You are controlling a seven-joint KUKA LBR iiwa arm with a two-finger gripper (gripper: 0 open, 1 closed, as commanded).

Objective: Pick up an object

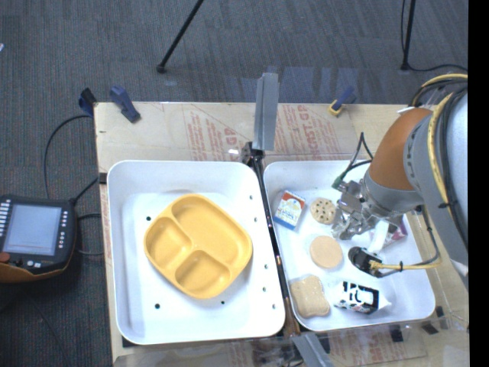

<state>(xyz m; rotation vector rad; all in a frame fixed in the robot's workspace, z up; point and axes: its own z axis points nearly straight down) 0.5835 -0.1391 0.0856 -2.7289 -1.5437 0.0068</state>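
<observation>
The right bin (425, 290) holds several small items. A blue, red and white carton (289, 209) lies at its back left, with a round chocolate-chip cookie (322, 210) beside it. A flat tan disc (326, 251) sits in the middle, a slice of bread (309, 295) at the front left, and a black-and-white packet (357, 297) at the front. My gripper (346, 224) hangs low over the bin, just right of the cookie and above the tan disc. Nothing can be seen held in it. A pinkish item (396, 232) is partly hidden behind the wrist.
A yellow divided plate (197, 245) lies in the left bin (128, 304). A black plug on a yellow cable (365, 258) hangs from the arm over the right bin. A grey post (267, 117) stands behind the divide between the bins. A teach pendant (34, 232) sits off the bench at left.
</observation>
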